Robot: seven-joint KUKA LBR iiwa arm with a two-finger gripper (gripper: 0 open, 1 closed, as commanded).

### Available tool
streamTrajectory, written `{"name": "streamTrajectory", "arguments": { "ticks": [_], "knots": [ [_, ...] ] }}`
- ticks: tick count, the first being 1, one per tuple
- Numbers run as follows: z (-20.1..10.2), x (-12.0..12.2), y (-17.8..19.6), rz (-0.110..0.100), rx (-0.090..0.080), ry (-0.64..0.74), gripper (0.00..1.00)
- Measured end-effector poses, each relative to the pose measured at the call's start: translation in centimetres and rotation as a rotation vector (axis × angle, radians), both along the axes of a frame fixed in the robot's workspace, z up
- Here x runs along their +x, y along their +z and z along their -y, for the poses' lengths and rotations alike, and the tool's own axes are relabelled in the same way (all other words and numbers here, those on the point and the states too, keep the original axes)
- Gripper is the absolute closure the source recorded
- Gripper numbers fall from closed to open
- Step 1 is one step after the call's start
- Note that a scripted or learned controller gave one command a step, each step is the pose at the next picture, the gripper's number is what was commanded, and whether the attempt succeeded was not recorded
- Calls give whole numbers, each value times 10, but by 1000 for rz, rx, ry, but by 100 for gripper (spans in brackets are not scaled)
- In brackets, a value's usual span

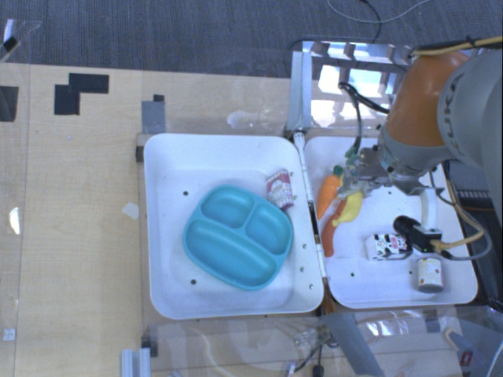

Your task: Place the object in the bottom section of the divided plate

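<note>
Right now the hand (355,181) hangs over the right bin (393,289), directly above the carrot (327,195) and banana (348,209); whether it grips either, I cannot tell, and the divided plate (237,236) lies leftward

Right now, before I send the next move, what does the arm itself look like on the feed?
The arm is a bulky, rounded grey body with a broad orange band above the wrist. Black cables curve along the wrist toward the small metallic gripper. I can't make out any markings at this resolution.
</note>
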State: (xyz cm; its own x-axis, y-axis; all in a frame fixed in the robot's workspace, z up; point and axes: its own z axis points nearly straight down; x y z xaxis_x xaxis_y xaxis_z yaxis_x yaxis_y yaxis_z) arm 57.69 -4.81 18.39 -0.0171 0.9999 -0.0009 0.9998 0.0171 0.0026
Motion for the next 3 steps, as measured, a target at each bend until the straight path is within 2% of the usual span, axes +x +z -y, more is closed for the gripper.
{"name": "streamTrajectory", "arguments": {
  "ticks": [1,2,3],
  "knots": [
    [-15,48,0,2,0,50,100],
    [9,92,69,5,-2,243,100],
    [29,93,0,0,-1,227,100]
  ]
}}
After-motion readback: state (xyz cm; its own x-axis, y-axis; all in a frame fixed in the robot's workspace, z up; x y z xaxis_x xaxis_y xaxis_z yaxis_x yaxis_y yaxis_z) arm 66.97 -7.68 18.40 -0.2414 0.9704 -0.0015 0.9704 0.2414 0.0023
